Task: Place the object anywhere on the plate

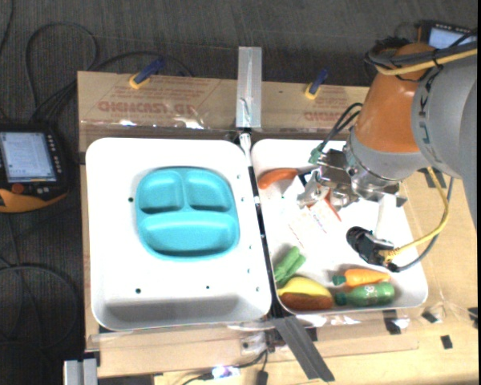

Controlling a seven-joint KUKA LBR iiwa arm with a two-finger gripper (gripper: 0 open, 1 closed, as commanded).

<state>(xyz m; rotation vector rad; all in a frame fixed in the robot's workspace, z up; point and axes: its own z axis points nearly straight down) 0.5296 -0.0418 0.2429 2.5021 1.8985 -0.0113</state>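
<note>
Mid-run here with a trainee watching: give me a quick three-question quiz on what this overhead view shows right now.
1. True or false: the blue plate already has a toy on it.
2. Which bin is the gripper over: A) the left bin, B) the right bin?
3. Fill in: along the right bin's near edge lie a green pod, a yellow-and-red fruit, a green vegetable and a small orange ____.

Key
1. False: its three compartments are bare.
2. B: it sits over the far part, beside an orange piece.
3. carrot.
</note>
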